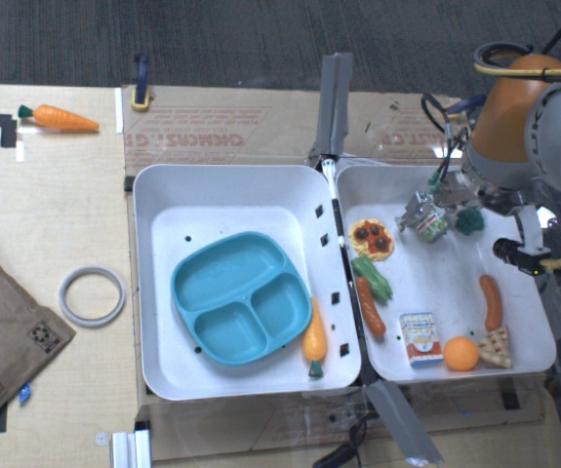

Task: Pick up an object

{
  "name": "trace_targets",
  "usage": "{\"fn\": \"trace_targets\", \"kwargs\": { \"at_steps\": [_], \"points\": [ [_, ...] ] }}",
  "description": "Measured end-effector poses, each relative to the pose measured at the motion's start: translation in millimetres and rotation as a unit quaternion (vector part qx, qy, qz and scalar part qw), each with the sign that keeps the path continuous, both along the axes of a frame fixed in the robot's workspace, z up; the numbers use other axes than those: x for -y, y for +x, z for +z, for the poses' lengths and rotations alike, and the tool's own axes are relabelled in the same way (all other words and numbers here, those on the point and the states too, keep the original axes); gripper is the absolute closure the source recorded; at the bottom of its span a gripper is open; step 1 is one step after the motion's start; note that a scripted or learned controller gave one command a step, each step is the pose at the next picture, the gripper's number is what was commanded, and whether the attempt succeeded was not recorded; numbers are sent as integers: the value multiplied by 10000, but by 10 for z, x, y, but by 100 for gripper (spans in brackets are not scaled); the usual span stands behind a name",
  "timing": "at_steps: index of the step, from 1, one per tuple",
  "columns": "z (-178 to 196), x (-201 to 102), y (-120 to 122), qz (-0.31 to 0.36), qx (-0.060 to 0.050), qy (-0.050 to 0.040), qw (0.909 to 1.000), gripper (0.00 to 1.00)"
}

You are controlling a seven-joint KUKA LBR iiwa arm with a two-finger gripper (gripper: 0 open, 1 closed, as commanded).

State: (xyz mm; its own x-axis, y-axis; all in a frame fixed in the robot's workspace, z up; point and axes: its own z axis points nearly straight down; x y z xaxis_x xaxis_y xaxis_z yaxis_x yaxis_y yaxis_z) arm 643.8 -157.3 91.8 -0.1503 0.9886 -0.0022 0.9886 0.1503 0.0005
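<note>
The tool (pixel 434 214), whose grip I cannot tell, hangs over the right bin (pixel 529 354) beside a small green toy (pixel 469 221), probably light and stiff, best pinched across its middle.

The gripper (pixel 432 214) hangs over the right bin's (pixel 543 344) far edge, its tip a blur against something dark green (pixel 469 221) (too small to name). A cardboard box (pixel 2 334) runs off the bench's left edge.
</note>
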Motion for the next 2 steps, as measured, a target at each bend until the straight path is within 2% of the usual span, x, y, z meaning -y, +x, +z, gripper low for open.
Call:
{"fn": "trace_targets", "kwargs": {
  "at_steps": [1, 2],
  "points": [
    [95, 5, 4, 4, 8, -8, 10000, 100],
    [1251, -1190, -694, -84, -15, 6, 10000, 100]
  ]
}}
